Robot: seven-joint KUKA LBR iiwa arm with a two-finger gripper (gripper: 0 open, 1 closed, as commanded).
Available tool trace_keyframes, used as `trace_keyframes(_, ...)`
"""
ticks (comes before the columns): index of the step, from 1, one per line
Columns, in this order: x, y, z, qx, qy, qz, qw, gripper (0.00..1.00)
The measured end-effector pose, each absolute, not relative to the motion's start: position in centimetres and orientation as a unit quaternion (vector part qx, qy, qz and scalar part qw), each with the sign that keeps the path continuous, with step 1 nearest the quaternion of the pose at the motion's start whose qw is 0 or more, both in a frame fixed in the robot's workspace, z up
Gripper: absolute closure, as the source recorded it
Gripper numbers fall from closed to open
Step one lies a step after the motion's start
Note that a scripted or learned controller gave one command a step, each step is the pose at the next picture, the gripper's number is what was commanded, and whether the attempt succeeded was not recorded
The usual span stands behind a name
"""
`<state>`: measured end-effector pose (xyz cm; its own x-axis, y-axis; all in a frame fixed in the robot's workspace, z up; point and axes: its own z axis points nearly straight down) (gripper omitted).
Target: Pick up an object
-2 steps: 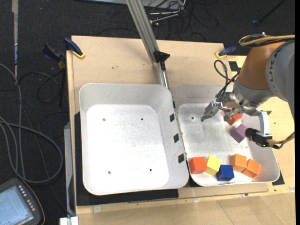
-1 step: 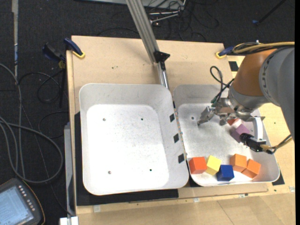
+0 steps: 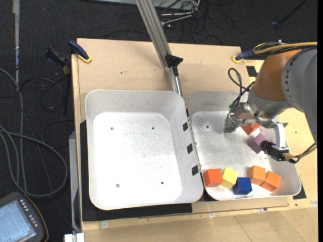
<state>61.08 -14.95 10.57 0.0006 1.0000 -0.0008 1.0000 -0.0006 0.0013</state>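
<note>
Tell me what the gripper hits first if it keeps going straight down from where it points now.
Most likely the bare floor of the right bin: the gripper points down there. A red block lies just beside it and might get clipped, though depth is unclear.

The light is even and fairly bright from overhead, soft rather than harsh; the two white bins [image 3: 136, 145] come up pale and nearly washed out, though their speckles stay readable; shadows are faint, a thin dark line under the left bin's near edge; the floor [image 3: 35, 110] around the bench [image 3: 126, 64] sinks into murk, cables barely showing; the picture is slightly grainy and soft; the arm [image 3: 282, 84] looks a touch blurred.
</note>
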Motion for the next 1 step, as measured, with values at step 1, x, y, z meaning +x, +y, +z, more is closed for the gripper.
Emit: trace_keyframes(1,61.97,-15.41,16.61,0.706,0.708,0.002,0.004,1.0)
